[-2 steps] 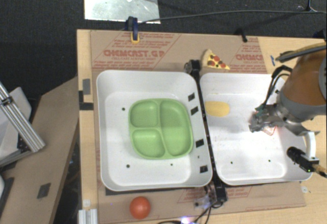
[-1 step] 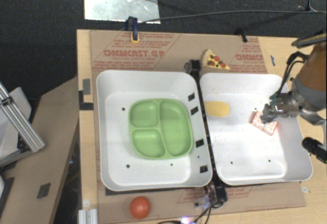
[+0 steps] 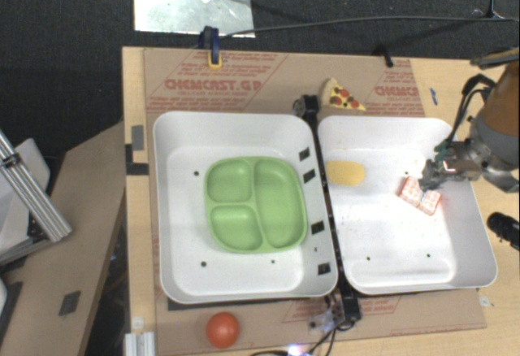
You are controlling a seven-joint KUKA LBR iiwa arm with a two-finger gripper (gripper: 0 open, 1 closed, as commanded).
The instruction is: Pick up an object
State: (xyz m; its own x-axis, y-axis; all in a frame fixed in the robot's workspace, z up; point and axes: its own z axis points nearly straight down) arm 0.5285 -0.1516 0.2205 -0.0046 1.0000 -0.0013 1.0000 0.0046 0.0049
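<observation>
The hand (image 3: 436, 170) hangs over the right bin (image 3: 382, 277), near its right wall. I cannot tell how it is set. Just beside it, maybe touching, a small pink and white block (image 3: 419, 194) lies flat, its long side slanting down to the right. A yellow oval (image 3: 346, 174) lies sideways near the left wall. The bin's near half is bare. The left bin (image 3: 183, 265) holds a green tray (image 3: 253, 205).

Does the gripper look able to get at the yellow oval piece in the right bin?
Probably yes. The yellow oval piece lies alone on open bin floor, and the gripper sits in the same bin by the pink-and-white block, with nothing between them.
</observation>
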